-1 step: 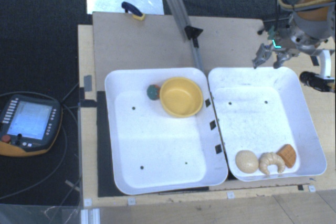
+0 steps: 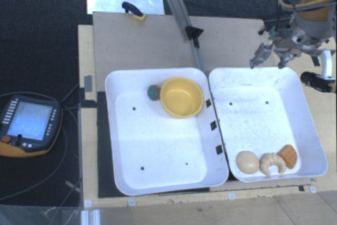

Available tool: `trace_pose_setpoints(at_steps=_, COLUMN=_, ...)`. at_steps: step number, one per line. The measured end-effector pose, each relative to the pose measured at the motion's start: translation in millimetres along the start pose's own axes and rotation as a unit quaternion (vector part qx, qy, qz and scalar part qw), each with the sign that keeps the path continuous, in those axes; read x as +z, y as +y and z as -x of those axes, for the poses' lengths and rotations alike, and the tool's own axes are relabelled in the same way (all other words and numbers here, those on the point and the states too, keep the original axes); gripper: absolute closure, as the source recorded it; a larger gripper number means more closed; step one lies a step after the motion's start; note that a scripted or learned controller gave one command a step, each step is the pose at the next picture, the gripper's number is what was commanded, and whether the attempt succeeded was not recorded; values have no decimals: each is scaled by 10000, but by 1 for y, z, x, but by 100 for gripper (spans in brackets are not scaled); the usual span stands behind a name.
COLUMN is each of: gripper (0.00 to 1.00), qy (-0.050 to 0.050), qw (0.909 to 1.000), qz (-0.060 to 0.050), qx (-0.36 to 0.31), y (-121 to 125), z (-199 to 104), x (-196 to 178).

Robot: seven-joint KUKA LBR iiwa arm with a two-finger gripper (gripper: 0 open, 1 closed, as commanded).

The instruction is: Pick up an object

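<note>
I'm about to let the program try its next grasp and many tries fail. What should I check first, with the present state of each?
1. End effector carrying nothing: ok, nothing shows between its fingers.
2. Fingers apart for a grasp: ok, they look spread.
3. End effector above a target: not ok, it hangs over the far rim of the right bin, away from the items.
4. Targets in the right bin: ok, round bun, croissant and brown pastry sit at its near edge.
5. Room between them: not ok, they crowd together.
6. Yellow bowl free: cannot tell, a small green thing sits against it.
</note>
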State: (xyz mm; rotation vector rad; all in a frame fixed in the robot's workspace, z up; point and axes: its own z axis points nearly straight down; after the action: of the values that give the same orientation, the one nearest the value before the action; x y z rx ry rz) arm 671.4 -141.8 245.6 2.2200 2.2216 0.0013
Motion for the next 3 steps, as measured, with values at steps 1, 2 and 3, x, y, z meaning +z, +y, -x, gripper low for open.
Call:
trace_pose_setpoints(at_steps=1, gripper=0, qy=2, qw=10000, qz=-16, qx=1, y=0, z=-1, x=41)
trace_pose_setpoints(at_steps=2, gripper=0, qy=4, qw=10000, qz=-27, qx=-1, y=-2, z=-4, x=104)
trace_pose_setpoints(at_steps=3, gripper=0, qy=3, qw=10000, qz=-23, qx=0, y=-3, z=-5, x=156)
